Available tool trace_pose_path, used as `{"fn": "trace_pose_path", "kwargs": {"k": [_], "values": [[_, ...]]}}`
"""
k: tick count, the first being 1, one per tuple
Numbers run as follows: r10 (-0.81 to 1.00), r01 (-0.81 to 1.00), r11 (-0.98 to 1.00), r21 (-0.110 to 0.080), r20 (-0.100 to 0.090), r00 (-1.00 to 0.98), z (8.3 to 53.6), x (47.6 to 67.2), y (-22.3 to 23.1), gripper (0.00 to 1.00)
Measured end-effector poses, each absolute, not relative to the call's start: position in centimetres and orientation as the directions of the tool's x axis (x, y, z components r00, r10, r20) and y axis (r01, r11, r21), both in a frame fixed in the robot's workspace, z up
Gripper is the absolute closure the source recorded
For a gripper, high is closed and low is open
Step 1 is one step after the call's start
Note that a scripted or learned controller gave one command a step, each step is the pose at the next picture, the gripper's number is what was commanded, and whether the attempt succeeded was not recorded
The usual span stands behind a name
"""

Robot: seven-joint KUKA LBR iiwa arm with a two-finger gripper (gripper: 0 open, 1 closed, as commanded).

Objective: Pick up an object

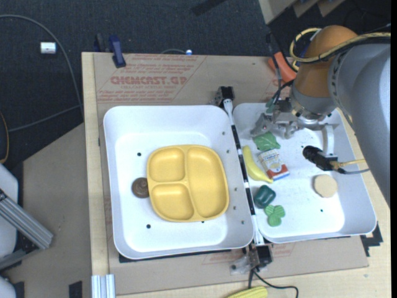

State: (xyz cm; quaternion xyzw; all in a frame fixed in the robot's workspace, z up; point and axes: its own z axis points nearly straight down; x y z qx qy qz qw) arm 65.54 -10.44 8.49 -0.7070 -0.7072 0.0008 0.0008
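While my arm point(371, 79) is reaching in from the right, my gripper point(273, 126) is hanging over the far left part of the right bin point(347, 219). Gripper state: I am not able to tell from this slant whether it is released or clenched, and I am seeing nothing held in it.

Nearest candidate: a light green item point(267, 143) is lying on the bin floor just below the gripper in the view. I cannot tell whether the two are touching.

Other contents of the right bin:
- a banana point(253, 165) is lying along the left wall;
- a small white carton with red and blue point(273, 163) is resting against the banana, just beside the light green item;
- a dark green pepper point(263, 195) is sitting nearer the front, with a green leafy piece point(275, 214) just beside it;
- a tan round disc point(325, 185) is lying well apart, toward the right side.

Left bin point(118, 141): a yellow divided plate point(186, 182) is sitting in the middle, with a brown round piece point(139, 187) touching its left edge.
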Motion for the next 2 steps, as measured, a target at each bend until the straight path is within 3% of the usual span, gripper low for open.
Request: {"fn": "trace_pose_path", "kwargs": {"k": [1, 2], "values": [[1.0, 1.0, 0.001, -0.003, 0.001, 0.0, 8.5, 64.9, -9.3, 0.0], [1.0, 1.0, 0.0, 0.003, -0.002, 0.0, 8.5, 66.7, -12.1, 0.0]]}}
